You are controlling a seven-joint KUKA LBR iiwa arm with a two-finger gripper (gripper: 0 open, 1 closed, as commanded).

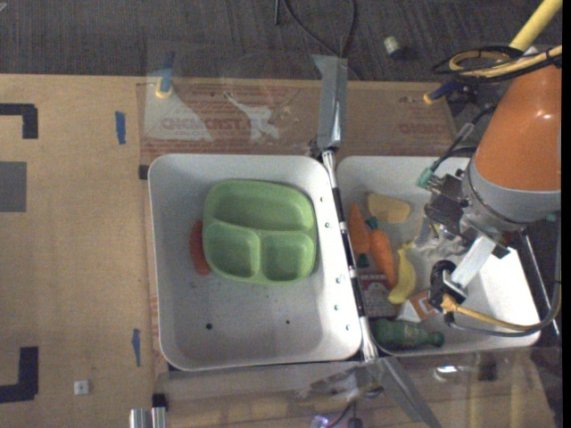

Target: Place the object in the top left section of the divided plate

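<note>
Green plate (pixel 259 230) sits in the left bin (pixel 250 328). The hand (pixel 443 226) hovers over the right bin (pixel 508 306) by a banana (pixel 404 279); its grip I cannot tell. Picking stage, I reckon; next comes a sure grasp.

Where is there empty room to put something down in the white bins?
The left bin has a bare floor between the green plate and its near wall, and the plate's three sections are bare. A red thing hugs the plate's left edge. The right bin is crowded along its left side: carrot, banana, green bottle.
</note>
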